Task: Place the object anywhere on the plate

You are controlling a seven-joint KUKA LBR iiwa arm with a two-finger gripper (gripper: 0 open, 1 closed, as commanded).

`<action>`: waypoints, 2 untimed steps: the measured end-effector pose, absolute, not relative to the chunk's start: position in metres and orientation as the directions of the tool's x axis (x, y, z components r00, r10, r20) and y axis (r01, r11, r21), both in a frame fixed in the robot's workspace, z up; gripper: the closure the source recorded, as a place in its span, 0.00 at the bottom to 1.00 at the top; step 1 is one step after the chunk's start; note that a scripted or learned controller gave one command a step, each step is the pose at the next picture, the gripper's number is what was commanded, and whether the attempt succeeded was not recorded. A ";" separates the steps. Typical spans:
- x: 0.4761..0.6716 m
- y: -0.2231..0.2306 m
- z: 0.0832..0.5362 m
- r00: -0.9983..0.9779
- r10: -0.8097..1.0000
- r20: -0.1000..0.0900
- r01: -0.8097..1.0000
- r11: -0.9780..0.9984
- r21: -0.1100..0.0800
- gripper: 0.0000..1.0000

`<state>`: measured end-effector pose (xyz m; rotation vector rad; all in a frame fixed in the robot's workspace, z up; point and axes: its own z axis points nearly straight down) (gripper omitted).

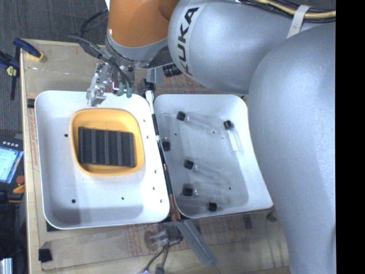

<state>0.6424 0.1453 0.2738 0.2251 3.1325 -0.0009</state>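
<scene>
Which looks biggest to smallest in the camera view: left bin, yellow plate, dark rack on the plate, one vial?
1. left bin
2. yellow plate
3. dark rack
4. vial
All four lie at about bench height, so nearness to the camera hardly skews this order.

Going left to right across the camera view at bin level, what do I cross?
Left bin → yellow plate with its dark ridged insert → right bin, holding clear vials with black caps. The gripper hangs over the left bin's far edge.

Gripper [101, 90] above yellow plate [108, 120] — left bin [85, 210]
</scene>
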 end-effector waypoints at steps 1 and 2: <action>0.643 0.164 0.292 -0.991 -0.133 -0.003 -0.133 0.991 0.000 1.00; 0.644 0.164 0.292 -0.991 -0.132 -0.003 -0.132 0.991 0.000 0.00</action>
